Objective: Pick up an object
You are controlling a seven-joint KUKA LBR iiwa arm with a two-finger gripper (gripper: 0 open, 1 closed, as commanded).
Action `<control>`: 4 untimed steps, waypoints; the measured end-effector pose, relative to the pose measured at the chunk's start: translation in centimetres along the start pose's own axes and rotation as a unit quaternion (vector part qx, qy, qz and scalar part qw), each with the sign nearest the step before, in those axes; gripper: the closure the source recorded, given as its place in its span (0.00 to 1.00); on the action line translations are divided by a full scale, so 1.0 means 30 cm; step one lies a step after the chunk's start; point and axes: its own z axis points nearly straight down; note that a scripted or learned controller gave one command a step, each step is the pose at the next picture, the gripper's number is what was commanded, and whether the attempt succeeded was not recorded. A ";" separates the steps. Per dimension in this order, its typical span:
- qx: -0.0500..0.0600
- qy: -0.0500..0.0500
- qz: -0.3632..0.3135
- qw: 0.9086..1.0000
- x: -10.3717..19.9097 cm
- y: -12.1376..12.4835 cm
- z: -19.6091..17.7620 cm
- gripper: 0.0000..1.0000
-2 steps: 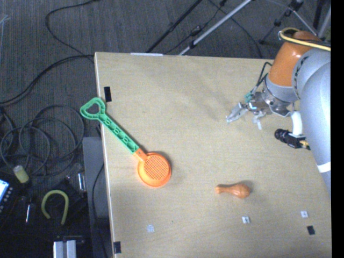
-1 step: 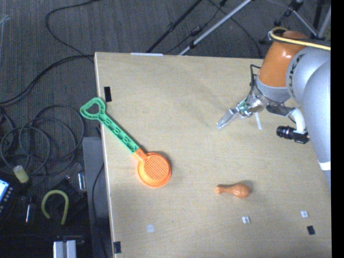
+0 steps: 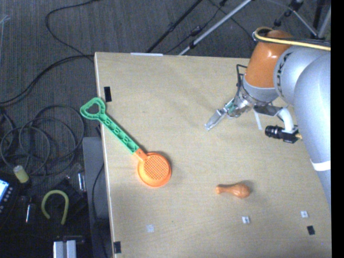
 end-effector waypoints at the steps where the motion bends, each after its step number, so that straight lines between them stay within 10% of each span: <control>1: 0.000 0.000 0.000 1.000 0.001 0.002 -0.031 1.00; 2: 0.000 0.000 0.000 1.000 0.002 0.002 -0.031 0.00; 3: -0.001 0.000 0.000 1.000 0.002 0.004 -0.062 1.00; 4: -0.001 0.000 0.000 1.000 0.002 0.004 -0.062 0.00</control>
